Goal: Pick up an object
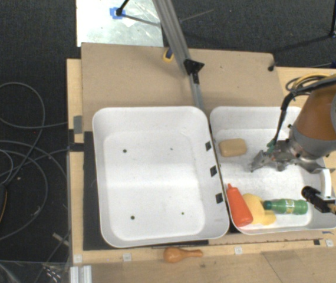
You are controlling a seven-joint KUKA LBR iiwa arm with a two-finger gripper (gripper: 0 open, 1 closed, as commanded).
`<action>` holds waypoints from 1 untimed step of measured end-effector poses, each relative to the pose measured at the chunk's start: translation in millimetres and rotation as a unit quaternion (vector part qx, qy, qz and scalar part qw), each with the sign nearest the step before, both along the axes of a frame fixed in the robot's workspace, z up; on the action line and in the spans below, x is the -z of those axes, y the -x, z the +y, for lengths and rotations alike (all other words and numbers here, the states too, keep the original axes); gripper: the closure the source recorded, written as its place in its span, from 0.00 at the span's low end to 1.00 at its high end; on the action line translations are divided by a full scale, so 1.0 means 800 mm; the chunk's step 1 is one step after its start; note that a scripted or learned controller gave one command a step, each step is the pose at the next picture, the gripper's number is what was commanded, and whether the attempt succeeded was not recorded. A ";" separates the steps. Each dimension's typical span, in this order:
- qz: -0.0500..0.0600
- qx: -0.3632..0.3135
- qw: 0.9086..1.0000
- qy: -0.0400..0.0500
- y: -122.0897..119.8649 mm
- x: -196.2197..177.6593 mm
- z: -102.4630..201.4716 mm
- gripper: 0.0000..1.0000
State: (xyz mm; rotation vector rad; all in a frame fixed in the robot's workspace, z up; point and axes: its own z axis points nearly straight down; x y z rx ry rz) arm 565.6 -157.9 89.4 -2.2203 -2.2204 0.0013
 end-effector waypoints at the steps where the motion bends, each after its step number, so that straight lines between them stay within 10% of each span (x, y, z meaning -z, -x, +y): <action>1: -0.002 0.000 1.000 0.000 -0.002 -0.015 -0.001 1.00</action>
